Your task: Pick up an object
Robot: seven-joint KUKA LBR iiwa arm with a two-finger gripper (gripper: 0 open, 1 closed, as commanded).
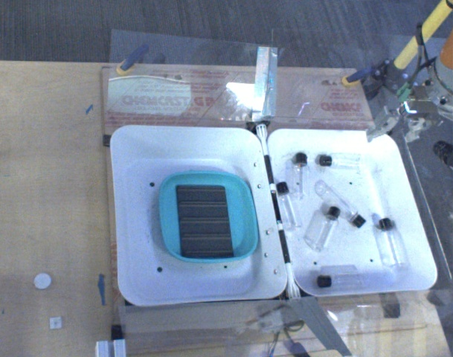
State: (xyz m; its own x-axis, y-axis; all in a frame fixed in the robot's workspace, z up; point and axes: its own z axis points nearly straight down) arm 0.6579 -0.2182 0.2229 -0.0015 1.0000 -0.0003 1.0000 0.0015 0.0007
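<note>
Near vial (339, 280): lower right, hugs right bin (423, 274) wall; you may clip the rim.
Mid vials (321, 229): clear, close together; you could misjudge or knock neighbours.
Left bin (129, 199): teal tray (207, 216).
Hand (393, 117): upper right, past the bin's corner; grip state — cannot tell.

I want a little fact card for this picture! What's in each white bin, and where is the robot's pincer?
left bin: holds a teal tray with a dark ridged block inside it
right bin: holds several small clear bottles with black caps, lying scattered
bottle example: one near the middle, tilted; another along the front edge
pincer: beyond the right bin's far right corner, above the bench, nothing seen between its fingers
behind the bins: clear plastic sheet held with clamps
</note>
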